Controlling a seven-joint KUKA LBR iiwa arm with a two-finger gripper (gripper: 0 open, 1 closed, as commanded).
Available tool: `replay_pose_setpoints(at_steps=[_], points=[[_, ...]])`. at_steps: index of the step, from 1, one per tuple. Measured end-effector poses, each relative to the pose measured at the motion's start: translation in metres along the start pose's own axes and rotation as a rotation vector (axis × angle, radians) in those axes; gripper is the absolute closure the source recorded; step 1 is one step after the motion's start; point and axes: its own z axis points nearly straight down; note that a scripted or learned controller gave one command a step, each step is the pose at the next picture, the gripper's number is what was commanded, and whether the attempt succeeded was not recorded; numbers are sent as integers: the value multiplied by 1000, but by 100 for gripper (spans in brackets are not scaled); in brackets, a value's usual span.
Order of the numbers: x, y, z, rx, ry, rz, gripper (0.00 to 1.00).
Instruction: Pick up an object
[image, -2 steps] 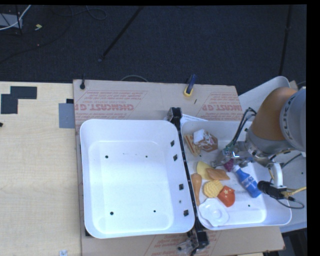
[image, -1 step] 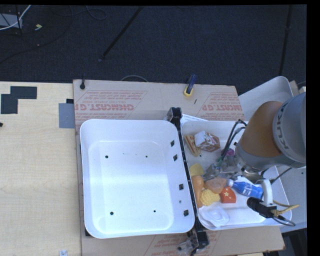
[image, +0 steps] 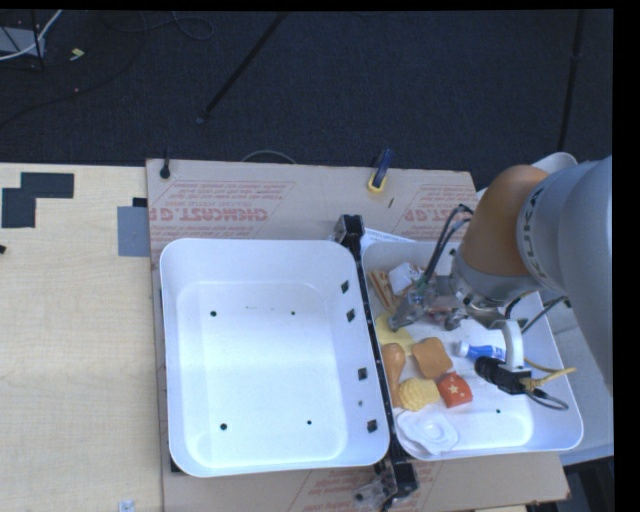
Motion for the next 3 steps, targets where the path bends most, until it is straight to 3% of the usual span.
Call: replay_pose_setpoints(at_steps=[2, 3], points=[[10, 48, 2, 9, 6, -2, 0], [20, -15, 2, 10, 6, 3, 0]])
